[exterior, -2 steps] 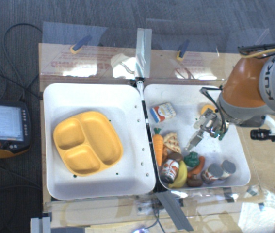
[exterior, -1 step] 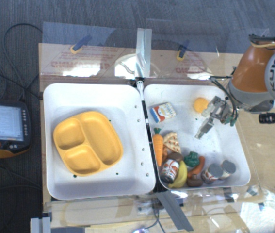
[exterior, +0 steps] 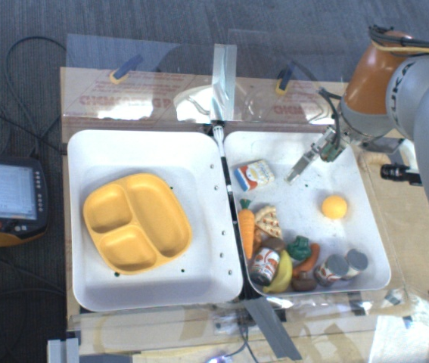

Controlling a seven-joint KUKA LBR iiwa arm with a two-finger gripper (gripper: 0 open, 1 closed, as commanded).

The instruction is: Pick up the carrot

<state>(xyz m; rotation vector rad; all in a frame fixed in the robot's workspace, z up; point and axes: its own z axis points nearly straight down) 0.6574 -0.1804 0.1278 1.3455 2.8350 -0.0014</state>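
Crowded along the right bin's (exterior: 365, 203) near edge lie a banana (exterior: 281, 274), a can (exterior: 265, 263) and broccoli (exterior: 299, 248). Just left, the carrot (exterior: 246, 231) hugs the divider, beside a waffle (exterior: 267, 221). Whether the gripper (exterior: 293, 174) is wide or narrow, I cannot tell.

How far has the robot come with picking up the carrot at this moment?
Done: nothing yet. The carrot lies in the right bin, against its left wall, beside the pile of toy food.
In hand: the gripper hangs over the bin's upper part, near the small carton, apart from the carrot.
Left: reach the carrot, grasp it, lift it.
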